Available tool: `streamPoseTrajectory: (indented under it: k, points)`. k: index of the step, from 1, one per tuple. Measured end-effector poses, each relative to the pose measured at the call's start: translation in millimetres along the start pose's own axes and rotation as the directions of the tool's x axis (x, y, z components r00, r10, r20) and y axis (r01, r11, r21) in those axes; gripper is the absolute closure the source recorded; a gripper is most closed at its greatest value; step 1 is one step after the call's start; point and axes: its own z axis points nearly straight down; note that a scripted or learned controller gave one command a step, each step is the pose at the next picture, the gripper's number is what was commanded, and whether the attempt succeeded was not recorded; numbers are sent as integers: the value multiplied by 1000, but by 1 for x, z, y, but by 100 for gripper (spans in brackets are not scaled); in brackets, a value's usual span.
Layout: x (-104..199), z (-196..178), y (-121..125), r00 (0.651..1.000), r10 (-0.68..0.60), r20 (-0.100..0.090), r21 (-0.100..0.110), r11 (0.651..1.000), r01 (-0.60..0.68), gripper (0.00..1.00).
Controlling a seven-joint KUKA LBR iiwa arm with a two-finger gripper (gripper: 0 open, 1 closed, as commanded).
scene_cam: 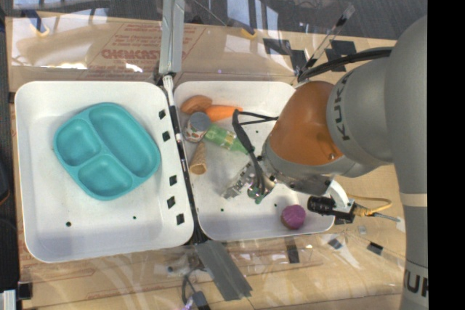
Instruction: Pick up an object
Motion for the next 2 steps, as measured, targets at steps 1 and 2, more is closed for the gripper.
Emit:
streamPoseTrajectory:
  k: [1, 2]
  points:
    - [-81, -1, -44, 993, 116, 0, 1, 993, -116, 100]
    - [-80, -11, -42, 994, 109, 0, 0, 994, -109, 100]
